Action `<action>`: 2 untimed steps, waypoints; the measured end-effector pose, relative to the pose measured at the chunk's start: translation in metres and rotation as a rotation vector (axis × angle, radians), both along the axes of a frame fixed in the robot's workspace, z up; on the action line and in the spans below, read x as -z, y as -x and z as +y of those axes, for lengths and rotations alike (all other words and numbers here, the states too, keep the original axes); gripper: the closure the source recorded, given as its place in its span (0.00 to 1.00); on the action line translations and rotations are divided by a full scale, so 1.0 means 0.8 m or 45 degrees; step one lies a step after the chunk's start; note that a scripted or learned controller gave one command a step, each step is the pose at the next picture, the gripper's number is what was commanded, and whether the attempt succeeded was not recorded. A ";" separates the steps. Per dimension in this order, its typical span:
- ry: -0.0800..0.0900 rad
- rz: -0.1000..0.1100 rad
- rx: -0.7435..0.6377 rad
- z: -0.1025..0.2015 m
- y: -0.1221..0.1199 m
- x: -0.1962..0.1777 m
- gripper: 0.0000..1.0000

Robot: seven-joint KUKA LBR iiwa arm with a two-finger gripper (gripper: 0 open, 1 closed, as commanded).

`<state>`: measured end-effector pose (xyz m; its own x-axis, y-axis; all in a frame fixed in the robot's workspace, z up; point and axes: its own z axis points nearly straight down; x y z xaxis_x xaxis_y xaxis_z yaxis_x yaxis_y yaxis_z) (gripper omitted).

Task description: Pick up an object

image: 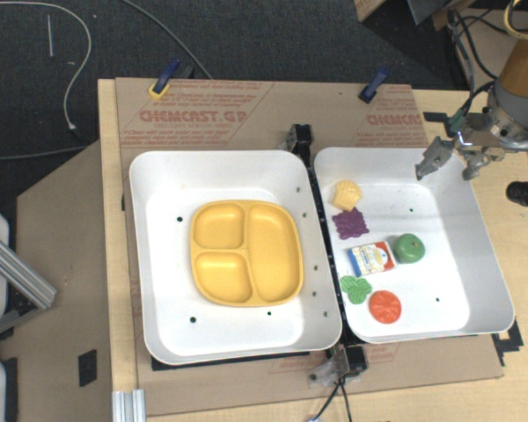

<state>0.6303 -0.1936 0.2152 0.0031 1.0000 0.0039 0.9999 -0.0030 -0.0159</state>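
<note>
On the table (70, 227) sit two white bins. Our gripper (447, 162) hangs over the top edge of the right bin (475, 253), fingers spread wide and holding nothing. The toys lie lower down by the left wall. We think we are just starting. Next we must move down over one, maybe the green ball (409, 248).

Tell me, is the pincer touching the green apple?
Apart. The camera view shows the pincer up by the bin's far edge, bare white floor separating it from the green apple.
</note>
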 end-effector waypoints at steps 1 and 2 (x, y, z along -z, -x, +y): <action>0.004 -0.019 -0.004 0.001 -0.004 -0.012 0.00; 0.002 -0.013 -0.005 0.001 -0.006 0.041 0.00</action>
